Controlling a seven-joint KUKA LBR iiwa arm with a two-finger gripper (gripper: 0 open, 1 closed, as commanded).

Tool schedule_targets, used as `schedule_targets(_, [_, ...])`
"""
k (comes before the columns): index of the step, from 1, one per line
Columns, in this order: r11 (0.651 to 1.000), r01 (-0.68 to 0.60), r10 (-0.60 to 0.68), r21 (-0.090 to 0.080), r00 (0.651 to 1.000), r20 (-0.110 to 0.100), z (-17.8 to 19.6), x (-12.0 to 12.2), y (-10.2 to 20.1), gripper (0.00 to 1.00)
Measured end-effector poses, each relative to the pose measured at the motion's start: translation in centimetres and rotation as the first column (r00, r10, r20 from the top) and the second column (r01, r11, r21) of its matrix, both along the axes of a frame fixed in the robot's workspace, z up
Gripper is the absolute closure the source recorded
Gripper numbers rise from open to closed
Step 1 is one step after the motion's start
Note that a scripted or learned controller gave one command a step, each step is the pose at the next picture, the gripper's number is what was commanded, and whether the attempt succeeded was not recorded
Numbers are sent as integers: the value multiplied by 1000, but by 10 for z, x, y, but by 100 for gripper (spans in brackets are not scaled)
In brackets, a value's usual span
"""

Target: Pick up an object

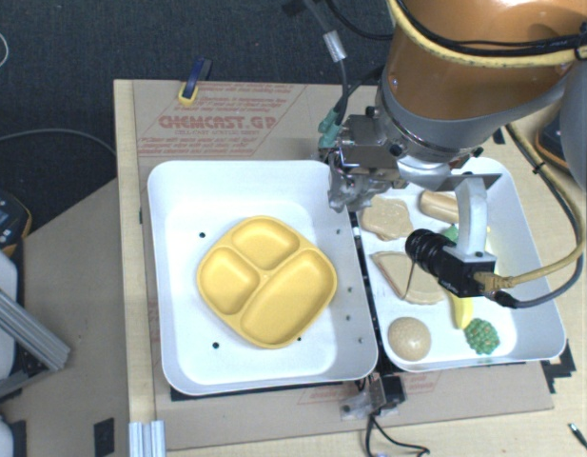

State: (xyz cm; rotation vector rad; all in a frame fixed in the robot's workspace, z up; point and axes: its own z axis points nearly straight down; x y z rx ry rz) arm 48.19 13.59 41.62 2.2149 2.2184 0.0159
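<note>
My gripper (pixel 342 190) hangs low over the seam between the two bins, at the far edge, under the big orange wrist band. In the right bin (pixel 540 303) lie several toy foods. A tan flat piece (pixel 385 219) sits just right of the gripper and a beige loaf (pixel 438 205) beyond it. Toward the front are a bread-like wedge (pixel 400 274), a round bun (pixel 408 336), a yellow piece (pixel 461 310) and a green knobbly piece (pixel 480 334). A yellow divided plate (pixel 264 279) fills the middle of the left bin (pixel 169 217).
Both bins rest on a cardboard-brown board (pixel 236 117). A small blue and yellow clip (pixel 191 82) lies at the board's far left edge. Cables hang from the arm above the gripper. The arm's body covers the right bin's far part.
</note>
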Motion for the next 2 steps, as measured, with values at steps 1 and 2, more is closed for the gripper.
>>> schedule_targets(1, [1000,0,0,1,1000,3,10,1,0,100])
schedule_targets(2, [1000,-1,1,1,1000,5,21,1,1,100])
